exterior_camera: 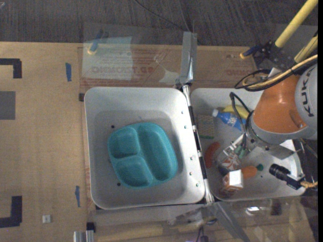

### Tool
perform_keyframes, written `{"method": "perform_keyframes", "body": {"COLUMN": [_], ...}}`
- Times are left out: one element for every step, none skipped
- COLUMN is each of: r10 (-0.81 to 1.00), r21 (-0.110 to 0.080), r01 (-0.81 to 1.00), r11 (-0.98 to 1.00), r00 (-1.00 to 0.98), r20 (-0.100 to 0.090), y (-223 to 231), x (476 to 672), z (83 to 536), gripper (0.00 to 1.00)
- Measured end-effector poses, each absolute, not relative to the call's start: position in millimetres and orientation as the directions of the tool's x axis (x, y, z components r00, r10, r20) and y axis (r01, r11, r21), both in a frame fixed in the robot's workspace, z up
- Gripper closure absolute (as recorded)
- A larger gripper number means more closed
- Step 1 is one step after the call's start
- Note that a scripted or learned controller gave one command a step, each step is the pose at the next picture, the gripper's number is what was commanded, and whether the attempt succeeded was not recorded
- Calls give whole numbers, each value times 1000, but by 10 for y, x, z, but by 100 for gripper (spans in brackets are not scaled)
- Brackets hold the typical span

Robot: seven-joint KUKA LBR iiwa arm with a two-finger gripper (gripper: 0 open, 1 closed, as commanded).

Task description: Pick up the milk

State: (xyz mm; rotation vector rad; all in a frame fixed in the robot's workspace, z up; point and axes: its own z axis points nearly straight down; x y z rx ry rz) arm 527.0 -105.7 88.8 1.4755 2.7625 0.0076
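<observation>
milk carton (233, 178) lying near the lower edge of the right bin (204, 101), just beside an orange piece (249, 172), with a red item (211, 154) a little to the left. just above it the gripper (237, 152), low over the clutter, fingers too blurred to tell how far apart or whether anything is held. farther up, a blue-capped bottle (227, 118) beside the grey-and-orange arm (280, 110); in the left bin (96, 135), a teal divided plate (143, 155).
</observation>
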Motion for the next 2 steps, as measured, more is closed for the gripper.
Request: {"method": "perform_keyframes", "body": {"r10": [836, 585], "r21": [14, 2], "r01": [836, 585], "r11": [549, 811], "r00": [-549, -811], "r20": [-9, -2], "y": [-1090, -361], "x": [5285, 5144], "z": [989, 1838], "gripper": [100, 100]}}
